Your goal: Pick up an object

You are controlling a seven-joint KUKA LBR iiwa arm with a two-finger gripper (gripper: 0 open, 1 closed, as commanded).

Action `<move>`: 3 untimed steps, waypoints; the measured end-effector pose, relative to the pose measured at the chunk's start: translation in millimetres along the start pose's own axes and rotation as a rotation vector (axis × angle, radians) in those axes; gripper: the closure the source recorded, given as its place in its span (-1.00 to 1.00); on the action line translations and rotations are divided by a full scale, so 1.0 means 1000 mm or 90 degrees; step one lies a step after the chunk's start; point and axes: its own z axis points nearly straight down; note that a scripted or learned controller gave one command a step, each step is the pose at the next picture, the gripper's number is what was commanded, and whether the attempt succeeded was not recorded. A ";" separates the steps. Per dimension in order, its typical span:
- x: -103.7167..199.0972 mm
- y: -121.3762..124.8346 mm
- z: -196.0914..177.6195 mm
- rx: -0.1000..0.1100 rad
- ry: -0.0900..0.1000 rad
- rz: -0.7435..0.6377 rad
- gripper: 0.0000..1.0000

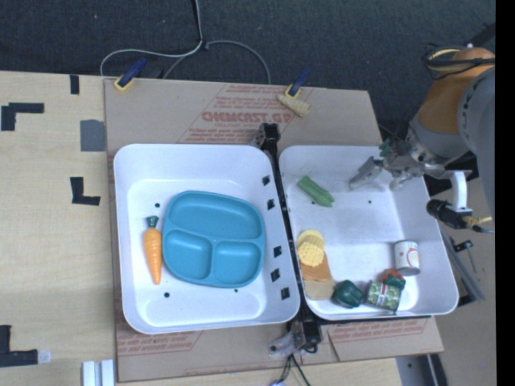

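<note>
a wooden bench (48, 240) carries a cardboard sheet (233, 115); two white bins (133, 163) sit side by side on that sheet.

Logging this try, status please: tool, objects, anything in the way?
Tool over right bin, far side, holding nothing. Nearest: green pod, lying free. Corn, cans along near side. Nothing blocks the pod.

Both bins (129, 175) look like smooth white plastic, slight sheen. Blue tray (213, 240): matt plastic, moulded compartments. Carrot (153, 252), green pod (315, 190) and corn (311, 248): smooth plastic toy finish. Can (407, 257): glossy, paper-style label, looks metal. Bench under the bins is brown cardboard (241, 115), matt, printed red. To the left, pale wood-grain top (48, 240). Background is dark rough carpet (322, 22). Gripper (372, 173): dull grey metal.
</note>
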 end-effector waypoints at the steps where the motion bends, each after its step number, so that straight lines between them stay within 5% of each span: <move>1: 0.047 -0.102 0.035 0.001 -0.001 0.002 -1.00; 2: 0.096 -0.027 0.034 -0.001 -0.002 -0.002 -1.00; 3: 0.115 0.006 0.035 0.001 0.000 -0.001 -1.00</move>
